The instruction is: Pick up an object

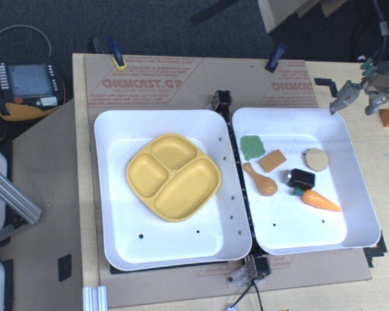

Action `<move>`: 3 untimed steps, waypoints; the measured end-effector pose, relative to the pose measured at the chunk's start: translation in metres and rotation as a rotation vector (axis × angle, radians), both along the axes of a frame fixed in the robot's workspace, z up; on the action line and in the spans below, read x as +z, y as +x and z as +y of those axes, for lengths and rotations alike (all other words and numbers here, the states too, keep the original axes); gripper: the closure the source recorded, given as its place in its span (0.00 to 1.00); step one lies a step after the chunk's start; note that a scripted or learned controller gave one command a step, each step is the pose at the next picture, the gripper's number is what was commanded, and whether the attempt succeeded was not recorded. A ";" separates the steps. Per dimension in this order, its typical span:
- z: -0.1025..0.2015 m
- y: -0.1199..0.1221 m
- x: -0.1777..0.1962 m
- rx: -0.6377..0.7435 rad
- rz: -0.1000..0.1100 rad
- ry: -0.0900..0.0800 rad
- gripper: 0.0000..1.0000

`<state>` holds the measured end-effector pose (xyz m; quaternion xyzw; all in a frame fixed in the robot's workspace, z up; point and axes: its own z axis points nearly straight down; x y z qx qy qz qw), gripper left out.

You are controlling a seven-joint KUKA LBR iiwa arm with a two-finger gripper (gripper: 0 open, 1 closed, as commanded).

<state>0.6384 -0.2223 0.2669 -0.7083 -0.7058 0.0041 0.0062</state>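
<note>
The right bin (350, 235) holds several small items: a green piece (251, 146), an orange-brown block (272, 161), a tan drumstick-shaped toy (261, 180), a beige round piece (316, 159), a black object (301, 177) and an orange carrot (321, 201). My gripper (357, 105) hangs over the bench just beyond the right bin's far right corner, well above and away from the items. Its two fingers are spread apart, so it is open with nothing between them.
A yellow divided plate (174, 175) lies in the left bin (117, 238). A handheld control pendant (27, 86) sits off the bench at far left. Clamps (118, 57) hold the board's back edge.
</note>
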 end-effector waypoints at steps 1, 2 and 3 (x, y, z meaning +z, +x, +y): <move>0.001 0.002 0.009 0.004 -0.014 -0.003 0.00; 0.004 0.004 -0.053 0.004 -0.009 -0.002 0.00; 0.002 -0.004 -0.109 0.004 -0.013 -0.003 0.00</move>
